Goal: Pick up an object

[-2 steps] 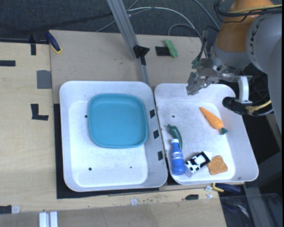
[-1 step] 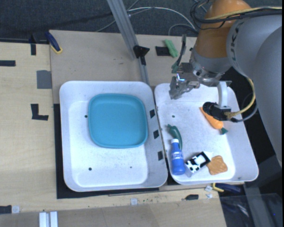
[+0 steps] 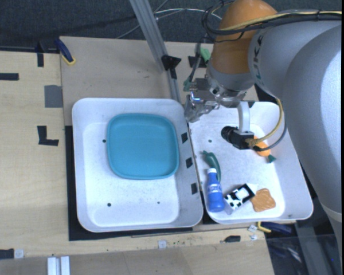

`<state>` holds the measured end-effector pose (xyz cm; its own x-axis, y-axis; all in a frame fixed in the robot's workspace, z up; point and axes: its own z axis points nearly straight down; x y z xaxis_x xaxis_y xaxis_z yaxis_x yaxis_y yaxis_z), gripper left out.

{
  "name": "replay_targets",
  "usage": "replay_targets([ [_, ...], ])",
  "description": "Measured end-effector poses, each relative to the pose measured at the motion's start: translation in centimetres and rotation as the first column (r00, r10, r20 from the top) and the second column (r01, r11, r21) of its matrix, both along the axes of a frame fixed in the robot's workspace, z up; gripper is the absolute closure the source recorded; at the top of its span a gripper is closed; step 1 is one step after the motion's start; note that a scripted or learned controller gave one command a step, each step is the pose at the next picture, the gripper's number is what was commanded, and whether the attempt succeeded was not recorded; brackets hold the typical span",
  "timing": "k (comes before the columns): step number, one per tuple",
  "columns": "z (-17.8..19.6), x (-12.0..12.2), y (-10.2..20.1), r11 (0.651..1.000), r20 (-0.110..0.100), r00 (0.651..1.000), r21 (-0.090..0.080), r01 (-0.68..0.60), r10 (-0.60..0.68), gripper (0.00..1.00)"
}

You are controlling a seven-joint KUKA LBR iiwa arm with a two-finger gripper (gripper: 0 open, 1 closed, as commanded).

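Observation:
My gripper [image 3: 191,113] hangs over the far left corner of the right bin [image 3: 286,171], close to the wall between the two bins, with nothing visibly in it. Several small things lie in this bin, all nearer the front than the gripper. A green-handled item [image 3: 211,160] lies just below the gripper. A blue bottle-like item [image 3: 214,191] continues from it toward the front edge. Beside that sit a black-and-white patterned block [image 3: 239,196] and a tan-orange lump [image 3: 264,200]. A small orange piece [image 3: 264,149] lies toward the right, partly hidden.
The left bin [image 3: 86,153] holds a teal square plate [image 3: 142,145]. A grey slanted pole [image 3: 155,36] rises behind the bins. My bulky grey arm covers the right bin's right side. Bare bin floor lies around the middle of the right bin [image 3: 241,171].

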<state>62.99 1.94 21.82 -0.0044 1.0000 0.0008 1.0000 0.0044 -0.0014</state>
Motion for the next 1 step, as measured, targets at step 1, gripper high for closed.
replay_targets([
  [1, -0.62, -0.64, 4.82, 1.0, 0.0, 1.0, 0.0, 0.0, 0.0, 1.0],
])
